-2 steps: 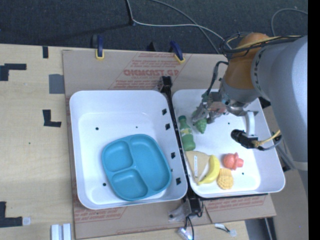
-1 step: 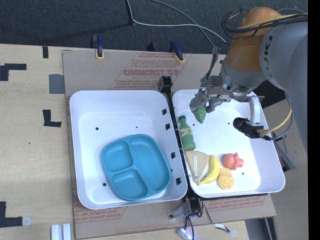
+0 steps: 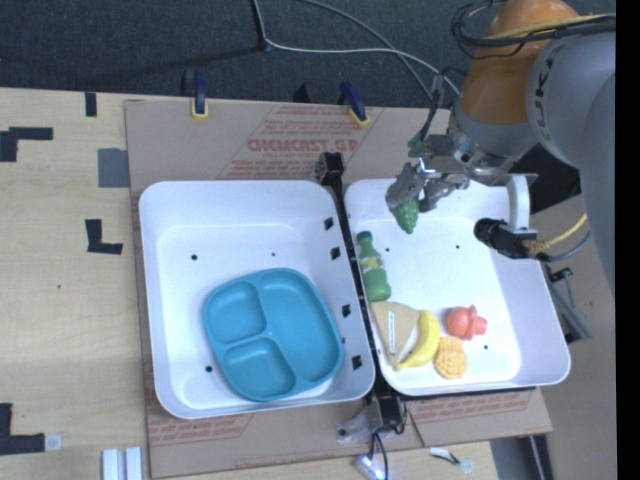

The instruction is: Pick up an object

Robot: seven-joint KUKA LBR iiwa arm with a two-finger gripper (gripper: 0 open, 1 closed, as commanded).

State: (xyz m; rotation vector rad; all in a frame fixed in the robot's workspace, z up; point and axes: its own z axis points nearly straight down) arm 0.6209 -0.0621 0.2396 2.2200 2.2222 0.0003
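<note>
Right white bin (image 3: 520,298), gripper (image 3: 418,200) above it pinching small green object (image 3: 406,214) between fingertips

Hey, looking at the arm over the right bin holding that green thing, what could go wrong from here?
1. The green item hangs low from the end effector, apparently pinched only near its top, so it may slip and drop back into the right bin.
2. It is carried near the divider between the bins; a low swing could clip it.
3. A drop could land on the green bottle below.

Even bright overhead light, soft shadows, mild glare on white bins (image 3: 170,228), slightly soft focus
</note>
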